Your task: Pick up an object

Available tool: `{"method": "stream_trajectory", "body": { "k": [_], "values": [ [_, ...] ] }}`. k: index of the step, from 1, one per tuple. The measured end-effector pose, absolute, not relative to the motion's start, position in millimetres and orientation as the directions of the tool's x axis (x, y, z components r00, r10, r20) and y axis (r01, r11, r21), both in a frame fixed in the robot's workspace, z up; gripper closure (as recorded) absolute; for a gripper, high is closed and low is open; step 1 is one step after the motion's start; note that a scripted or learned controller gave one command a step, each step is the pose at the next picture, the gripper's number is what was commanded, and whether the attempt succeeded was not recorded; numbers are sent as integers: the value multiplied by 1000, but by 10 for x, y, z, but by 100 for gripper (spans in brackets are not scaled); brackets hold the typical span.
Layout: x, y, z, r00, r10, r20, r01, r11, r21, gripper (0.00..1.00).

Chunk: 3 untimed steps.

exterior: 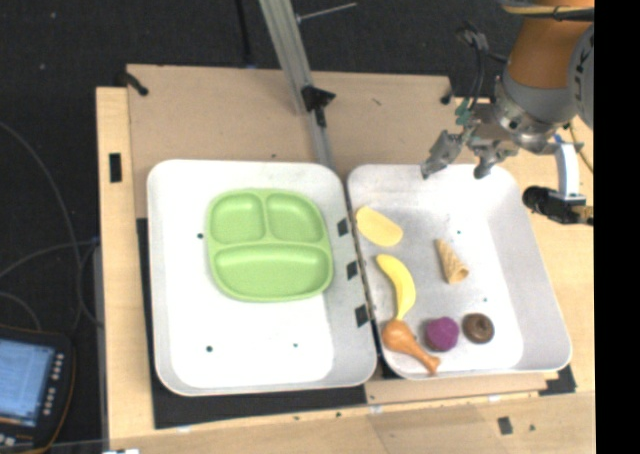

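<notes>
1. Objects for picking lie in the right bin (520,242), all of them loose on its white floor and none between the gripper's fingers.
2. Along the right bin's left side sit a pale yellow chip-shaped piece (379,227), a banana (398,285) just below it, and an orange-brown drumstick-shaped piece (408,344) at the near edge.
3. A purple lump (441,333) and a dark brown doughnut (479,328) rest side by side near the bin's front, close to each other but apart.
4. A tan cone (453,261) lies near the middle of the right bin, well apart from the banana.
5. The gripper (461,160) hangs over the far rim of the right bin, with its two fingers spread apart and nothing between them.
6. The arm's grey wrist (535,107) and orange band (552,32) rise from the gripper toward the upper right.
7. The left bin (180,342) holds a green divided plate (269,245), which lies flat in the bin's upper half.
8. A slanted metal pole (285,27) runs from the top of the view down to the gap between the two bins.
9. A screen device (30,377) sits off the bench at the lower left corner.
</notes>
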<state>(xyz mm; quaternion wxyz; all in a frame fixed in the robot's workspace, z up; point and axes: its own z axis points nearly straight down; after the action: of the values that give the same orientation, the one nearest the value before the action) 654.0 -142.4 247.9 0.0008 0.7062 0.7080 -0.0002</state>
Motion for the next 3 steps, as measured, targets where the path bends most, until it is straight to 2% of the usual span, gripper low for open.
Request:
{"method": "stream_trajectory", "body": {
  "k": [1, 3],
  "values": [
    [6540, -1425, 2479, -3, 1000, -2, 1000, 3, 1, 0],
    [6472, -1466, 1419, 2, 1000, -1, 1000, -2, -3, 0]
  ]
}}
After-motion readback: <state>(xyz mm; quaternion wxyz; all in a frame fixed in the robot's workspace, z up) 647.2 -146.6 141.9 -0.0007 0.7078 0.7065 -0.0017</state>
